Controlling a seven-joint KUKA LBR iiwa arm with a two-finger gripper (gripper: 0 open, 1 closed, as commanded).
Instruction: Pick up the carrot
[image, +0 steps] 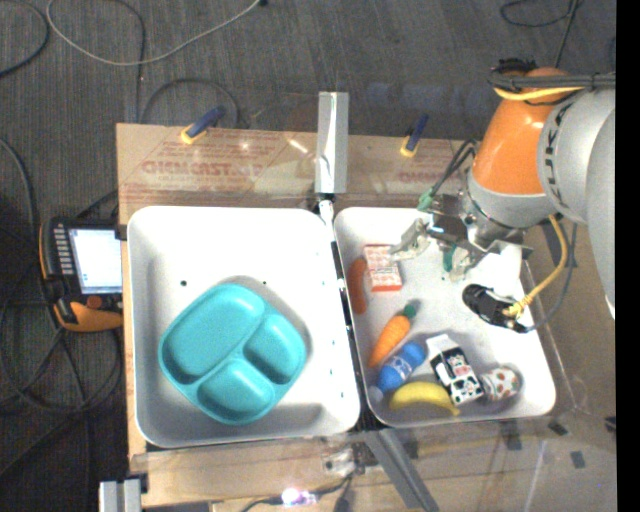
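We see the carrot (392, 336) lying slantwise in the right bin (540, 385), just above the blue bottle (401, 366). Our end effector (437, 243) hangs released and empty above it; we should align across the carrot's middle.

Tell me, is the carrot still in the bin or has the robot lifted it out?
In the bin. The carrot lies slanted on the floor of the right bin, beside a blue bottle. The gripper hovers apart from it, open, holding nothing.
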